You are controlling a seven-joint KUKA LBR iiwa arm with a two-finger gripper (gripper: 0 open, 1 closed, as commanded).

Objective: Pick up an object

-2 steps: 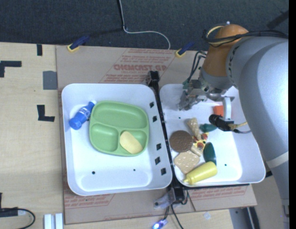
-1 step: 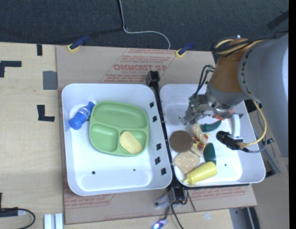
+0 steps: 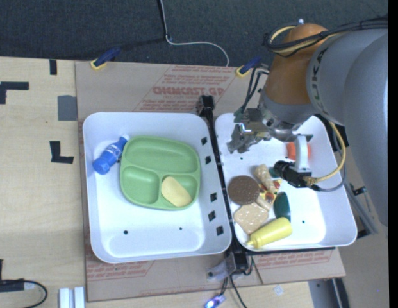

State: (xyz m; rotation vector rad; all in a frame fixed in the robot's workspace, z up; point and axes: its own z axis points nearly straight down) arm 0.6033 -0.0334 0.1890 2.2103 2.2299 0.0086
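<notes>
Nearest the camera, in the right bin (image 3: 323, 220), a yellow bottle (image 3: 270, 231) lay on its side close to the near wall, its long axis running from near-left to far-right; which end bore the cap was unclear. Touching it on the far side was a cracker (image 3: 250, 217), lying flat. Beyond that lay a round brown cookie (image 3: 243, 188), with a dark green piece (image 3: 282, 205) just beside them, its length running roughly near to far. These lay crowded together, likely dropped in loose as targets rather than set out, so any of them could serve as the object. The yellow bottle, at the edge of the heap and with a plain long axis, looked the easiest to close on across its width. In the left bin (image 3: 154, 233) a green plate (image 3: 154, 156) sat flat, its near-right compartment keeping a yellow lump (image 3: 176, 191) from rolling. A blue bottle (image 3: 109, 156) lay just beside the plate's far-left rim, pointing near-left to far-right. Farther back, the hand (image 3: 240, 140) hung over bare floor in the far-left part of the right bin, apart from the heap, with nothing seen in it; whether it was wide or narrow could not be told. Both bins rested on cardboard (image 3: 179, 88) laid over the worktop (image 3: 32, 191).
</notes>
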